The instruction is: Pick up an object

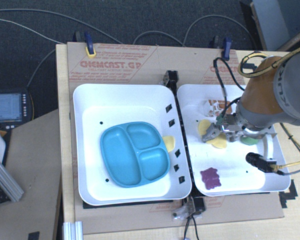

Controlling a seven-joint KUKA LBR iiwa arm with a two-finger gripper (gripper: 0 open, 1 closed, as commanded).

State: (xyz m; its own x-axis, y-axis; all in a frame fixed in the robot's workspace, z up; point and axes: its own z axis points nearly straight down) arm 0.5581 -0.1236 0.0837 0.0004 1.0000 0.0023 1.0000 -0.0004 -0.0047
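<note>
The end effector (210,135) sits low in the right bin (232,161), right of the frame's centre; whether it is released or clenched cannot be told. Its tip lies between two yellow pieces, one just above it (205,126) and one just below it (220,143), both close against it. A green item (250,140) shows partly behind the wrist to the right. A printed wrapper (215,105) lies higher in the bin, and a purple item (210,178) lies near the bin's lower edge. The left bin (115,104) holds a blue divided plate (135,153) with another yellow piece (169,143) at its right rim. Both bins rest on the counter (115,64).
</note>
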